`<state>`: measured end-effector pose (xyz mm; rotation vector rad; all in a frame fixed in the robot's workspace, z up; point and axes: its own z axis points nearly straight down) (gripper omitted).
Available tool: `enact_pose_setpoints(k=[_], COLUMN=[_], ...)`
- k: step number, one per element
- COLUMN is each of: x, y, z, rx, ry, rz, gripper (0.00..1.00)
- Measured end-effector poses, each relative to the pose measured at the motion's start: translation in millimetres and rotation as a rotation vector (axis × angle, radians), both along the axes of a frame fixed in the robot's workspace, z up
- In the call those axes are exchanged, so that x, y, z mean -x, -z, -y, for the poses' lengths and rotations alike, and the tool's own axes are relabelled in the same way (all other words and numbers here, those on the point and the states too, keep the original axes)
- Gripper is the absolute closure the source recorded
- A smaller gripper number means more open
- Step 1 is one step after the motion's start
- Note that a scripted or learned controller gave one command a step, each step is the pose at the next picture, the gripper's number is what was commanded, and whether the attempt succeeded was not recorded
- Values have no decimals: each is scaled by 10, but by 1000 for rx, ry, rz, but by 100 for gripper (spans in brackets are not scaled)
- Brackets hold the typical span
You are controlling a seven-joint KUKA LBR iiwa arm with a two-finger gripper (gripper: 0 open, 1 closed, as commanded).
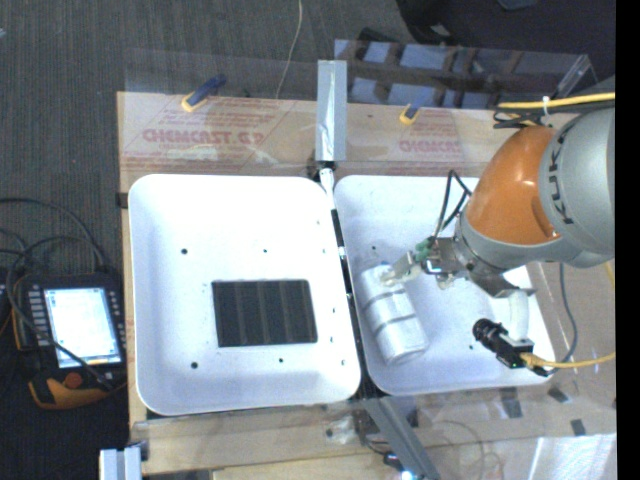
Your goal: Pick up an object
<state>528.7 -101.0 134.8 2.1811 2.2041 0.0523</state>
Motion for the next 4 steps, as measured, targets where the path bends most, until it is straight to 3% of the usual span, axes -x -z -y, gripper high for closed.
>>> enact_pose_setpoints(k=[1, 2, 3, 4], x=[-475, -147, -141, 403], y=[-494, -508, -705, -484], z=[-249, -356, -506, -559], rx=[-2, -2, 4, 0], ry=[-48, -55, -296, -182], rz=[-52, -55, -52, -56], gripper=[0, 0, 0, 0])
